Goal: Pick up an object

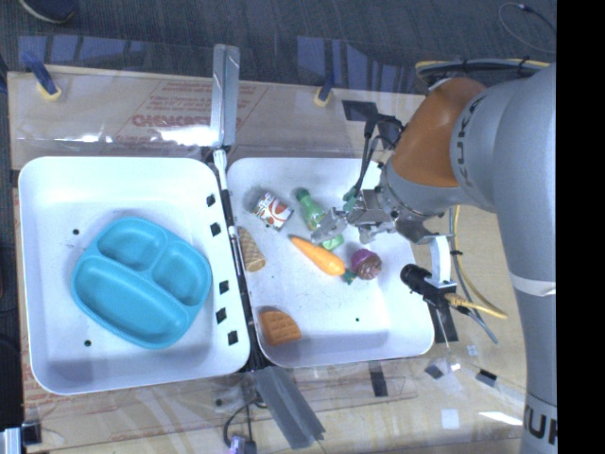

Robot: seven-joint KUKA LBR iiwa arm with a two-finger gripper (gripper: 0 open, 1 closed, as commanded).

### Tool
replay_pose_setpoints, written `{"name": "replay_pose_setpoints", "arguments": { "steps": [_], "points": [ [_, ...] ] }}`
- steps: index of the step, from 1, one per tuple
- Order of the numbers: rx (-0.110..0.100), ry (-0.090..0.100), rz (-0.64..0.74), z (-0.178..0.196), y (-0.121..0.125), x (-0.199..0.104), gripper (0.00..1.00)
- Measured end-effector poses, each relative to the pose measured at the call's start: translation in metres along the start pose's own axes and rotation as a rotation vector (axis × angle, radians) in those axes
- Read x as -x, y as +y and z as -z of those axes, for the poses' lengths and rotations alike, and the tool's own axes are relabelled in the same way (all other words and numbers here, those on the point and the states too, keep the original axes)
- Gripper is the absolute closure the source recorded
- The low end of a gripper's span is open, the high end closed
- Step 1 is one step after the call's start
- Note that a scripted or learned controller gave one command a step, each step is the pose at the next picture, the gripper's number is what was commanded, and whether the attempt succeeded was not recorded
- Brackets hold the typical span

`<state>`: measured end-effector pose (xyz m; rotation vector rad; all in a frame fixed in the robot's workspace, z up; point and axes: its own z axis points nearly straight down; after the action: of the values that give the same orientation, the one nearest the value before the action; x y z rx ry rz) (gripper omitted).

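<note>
While the arm reaches across the right bin, each thing's place reads like this:

Hand: the hand [364,214] hangs low over the right bin [326,343], tipped down among the toys; whether it is open or closed I cannot tell, and nothing shows gripped in it.
Green bottle: the green bottle [310,207] lies just beside the hand, on the side away from the arm (the likeliest target, I judge, since the hand points at it).
Carrot: the carrot [318,255] lies just below the hand, slantwise.
Purple onion: the purple onion [366,264] sits close under the wrist, near the carrot's thick end.
Can: the small can [273,210] lies beyond the bottle, tipped over.
Cone: the cone [250,250] rests farther off, by the bin's far wall.
Bread: the bread piece [280,326] sits well apart, in a near corner.
Blue tray: the blue tray [140,282] fills the left bin [38,253], well away from the hand, apparently no part of this pick.
</note>
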<state>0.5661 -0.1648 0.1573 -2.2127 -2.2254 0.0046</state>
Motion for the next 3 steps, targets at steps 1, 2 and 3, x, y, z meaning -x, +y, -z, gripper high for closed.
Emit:
{"name": "replay_pose_setpoints", "arguments": {
  "steps": [1, 2, 3],
  "points": [
    [0.03, -0.011, -0.005, -0.044, 0.074, -0.034, 0.0],
    [0.0, 0.001, 0.001, -0.066, -0.018, -0.036, 0.0],
    [-0.002, 0.0, 0.005, -0.056, -0.018, -0.036, 1.0]
  ]
}}
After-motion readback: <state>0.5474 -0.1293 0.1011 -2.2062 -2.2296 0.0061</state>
